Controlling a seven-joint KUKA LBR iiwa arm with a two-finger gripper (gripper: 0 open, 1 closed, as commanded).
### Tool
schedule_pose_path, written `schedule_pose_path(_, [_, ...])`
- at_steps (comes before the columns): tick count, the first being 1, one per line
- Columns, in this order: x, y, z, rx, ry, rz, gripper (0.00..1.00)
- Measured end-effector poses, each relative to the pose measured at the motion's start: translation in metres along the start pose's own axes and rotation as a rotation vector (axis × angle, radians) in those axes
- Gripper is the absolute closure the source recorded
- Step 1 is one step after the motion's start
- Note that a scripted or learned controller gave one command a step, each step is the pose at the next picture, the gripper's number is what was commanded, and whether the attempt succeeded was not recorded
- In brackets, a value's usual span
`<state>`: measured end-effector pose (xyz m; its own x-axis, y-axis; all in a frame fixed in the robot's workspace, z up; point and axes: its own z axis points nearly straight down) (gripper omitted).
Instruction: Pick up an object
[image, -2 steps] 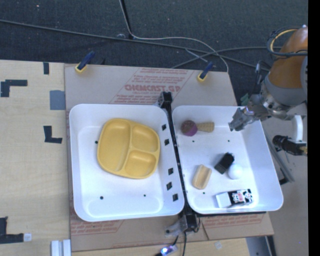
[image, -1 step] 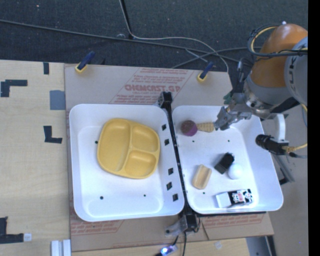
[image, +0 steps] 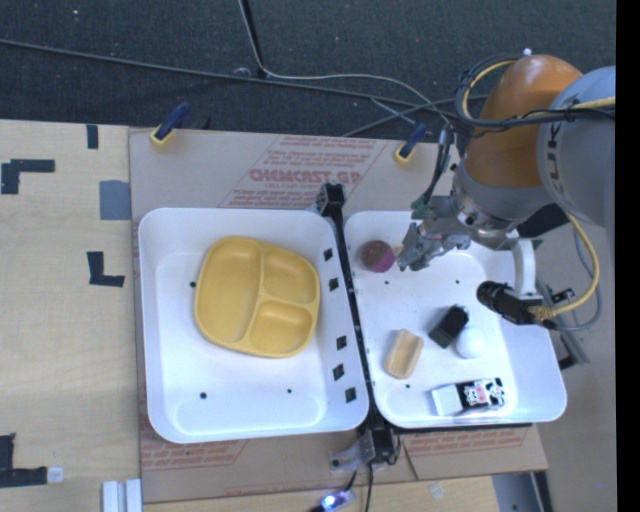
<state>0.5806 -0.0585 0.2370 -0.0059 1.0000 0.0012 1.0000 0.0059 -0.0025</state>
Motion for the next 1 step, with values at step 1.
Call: schedule_pose_path(1, [0.0450,-0.0151,0.0083,0.001,-0.001,0.001,1.00])
